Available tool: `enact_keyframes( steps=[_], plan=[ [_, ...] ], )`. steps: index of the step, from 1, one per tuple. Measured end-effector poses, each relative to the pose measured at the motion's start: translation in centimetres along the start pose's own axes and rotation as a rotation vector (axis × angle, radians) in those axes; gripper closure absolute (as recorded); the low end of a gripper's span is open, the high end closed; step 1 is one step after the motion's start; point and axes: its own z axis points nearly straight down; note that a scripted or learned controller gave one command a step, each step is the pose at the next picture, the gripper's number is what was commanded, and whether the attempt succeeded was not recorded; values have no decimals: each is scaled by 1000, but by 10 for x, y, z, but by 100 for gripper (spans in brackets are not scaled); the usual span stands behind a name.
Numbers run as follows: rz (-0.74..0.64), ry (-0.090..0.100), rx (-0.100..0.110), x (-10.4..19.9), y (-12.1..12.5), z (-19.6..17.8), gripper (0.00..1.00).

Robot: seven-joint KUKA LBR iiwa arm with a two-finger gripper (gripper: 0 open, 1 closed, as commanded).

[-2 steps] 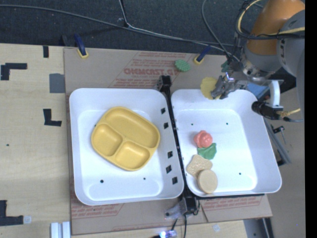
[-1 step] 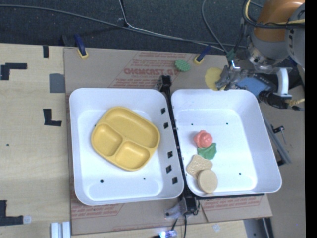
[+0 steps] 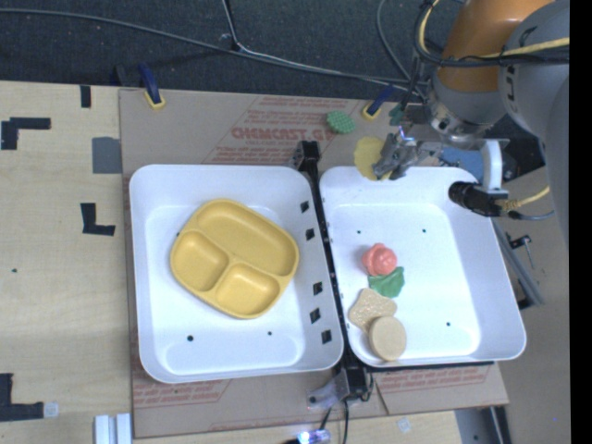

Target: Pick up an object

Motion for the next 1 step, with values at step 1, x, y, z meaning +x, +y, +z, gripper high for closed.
enact_keyframes(
  steps=[1],
  plan=[
    [-1, 0, -1, 46, -5, -2, 100]
  ],
)
